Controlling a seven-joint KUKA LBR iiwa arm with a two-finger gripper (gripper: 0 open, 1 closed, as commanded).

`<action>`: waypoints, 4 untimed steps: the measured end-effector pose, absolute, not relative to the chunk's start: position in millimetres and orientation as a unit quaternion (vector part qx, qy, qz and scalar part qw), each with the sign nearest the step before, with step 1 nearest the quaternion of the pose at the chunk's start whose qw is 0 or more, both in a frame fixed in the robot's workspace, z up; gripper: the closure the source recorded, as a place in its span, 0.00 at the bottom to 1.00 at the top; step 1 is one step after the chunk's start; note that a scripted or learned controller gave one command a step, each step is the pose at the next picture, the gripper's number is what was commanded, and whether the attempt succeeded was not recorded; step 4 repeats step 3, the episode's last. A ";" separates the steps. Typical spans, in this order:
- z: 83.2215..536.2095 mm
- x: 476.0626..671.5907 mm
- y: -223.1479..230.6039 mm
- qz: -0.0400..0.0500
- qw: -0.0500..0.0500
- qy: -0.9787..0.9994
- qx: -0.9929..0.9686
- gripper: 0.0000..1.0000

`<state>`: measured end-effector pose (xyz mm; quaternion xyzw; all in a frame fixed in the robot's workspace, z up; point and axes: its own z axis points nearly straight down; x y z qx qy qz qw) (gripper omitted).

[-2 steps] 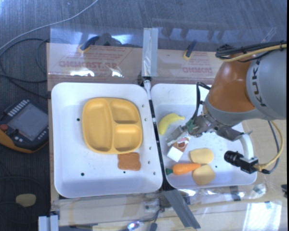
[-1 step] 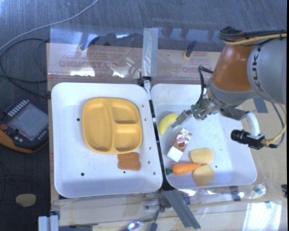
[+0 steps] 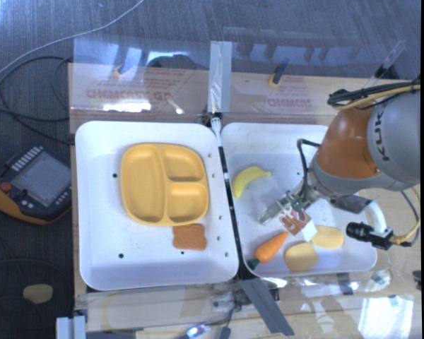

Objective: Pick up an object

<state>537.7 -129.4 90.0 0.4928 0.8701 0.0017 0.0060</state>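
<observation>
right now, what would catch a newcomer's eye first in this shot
Probably the yellow divided tray lying in the left bin, with a toast-like brown piece at its near edge. Next, the grey and orange arm reaching into the right bin, its gripper low among a banana, a carrot and two yellowish pieces.

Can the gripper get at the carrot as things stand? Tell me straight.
Probably yes. The gripper hangs in the right bin, just above the carrot, with bare floor between them. The yellow pieces beside the carrot could crowd a finger.
</observation>
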 end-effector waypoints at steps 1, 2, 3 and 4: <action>90.0 537.7 -129.4 0.002 0.006 0.870 0.493 0.00; 100.5 539.4 -128.3 0.003 0.007 0.870 0.493 1.00; 204.5 591.2 -73.3 -0.001 0.000 0.850 0.527 1.00; 204.5 591.2 -73.3 -0.001 0.000 0.850 0.527 1.00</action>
